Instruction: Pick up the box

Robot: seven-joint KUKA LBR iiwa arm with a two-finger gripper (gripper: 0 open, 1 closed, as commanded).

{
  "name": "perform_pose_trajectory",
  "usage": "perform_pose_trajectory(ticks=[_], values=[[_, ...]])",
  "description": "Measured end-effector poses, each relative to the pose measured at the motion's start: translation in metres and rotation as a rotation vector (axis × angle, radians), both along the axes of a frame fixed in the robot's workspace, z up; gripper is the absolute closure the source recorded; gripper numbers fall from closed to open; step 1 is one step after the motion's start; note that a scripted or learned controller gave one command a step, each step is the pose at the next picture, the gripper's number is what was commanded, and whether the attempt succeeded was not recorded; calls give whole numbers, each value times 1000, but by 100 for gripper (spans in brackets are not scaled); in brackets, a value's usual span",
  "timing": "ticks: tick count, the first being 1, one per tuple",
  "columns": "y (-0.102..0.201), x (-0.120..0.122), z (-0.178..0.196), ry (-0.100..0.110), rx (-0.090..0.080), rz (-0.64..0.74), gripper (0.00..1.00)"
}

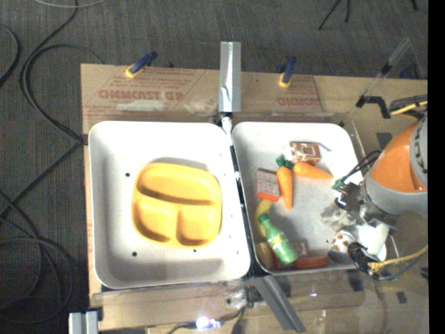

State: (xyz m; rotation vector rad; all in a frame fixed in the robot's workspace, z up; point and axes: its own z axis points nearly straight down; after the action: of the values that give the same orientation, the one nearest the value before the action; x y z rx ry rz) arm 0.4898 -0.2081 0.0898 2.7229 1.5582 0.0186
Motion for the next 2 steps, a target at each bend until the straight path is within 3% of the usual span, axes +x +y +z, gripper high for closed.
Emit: perform_pose_trajectory(ticks=[1, 2], values=[[48, -6, 109, 18, -4, 39, 100], [48, -6, 116, 23, -6, 42, 100]])
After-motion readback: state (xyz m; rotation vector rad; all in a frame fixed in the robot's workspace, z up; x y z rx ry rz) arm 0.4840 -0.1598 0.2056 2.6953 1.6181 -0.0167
